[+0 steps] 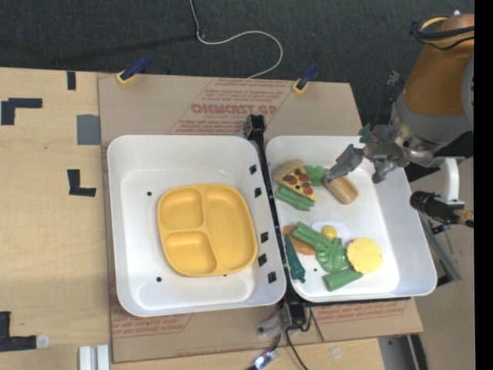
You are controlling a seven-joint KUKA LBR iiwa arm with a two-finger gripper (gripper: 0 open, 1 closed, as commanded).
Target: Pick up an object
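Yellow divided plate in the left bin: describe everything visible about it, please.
The yellow divided plate is a rounded-square tray that looks like matte plastic, moulded with three compartments: two at the far side, one wider at the near side. It lies flat and right side up on the floor of the left bin, turned slightly off square to the walls, nearer the bin's right wall. Nothing sits in it, and no toy or jaws touch it.

A brown cardboard sheet [231, 110] lies on the table [46, 230] under both bins — pinned by two blue-and-yellow clamps [135, 68] at its far edge — while a thin white cable [239, 35] loops across dark carpet [92, 21] beyond.
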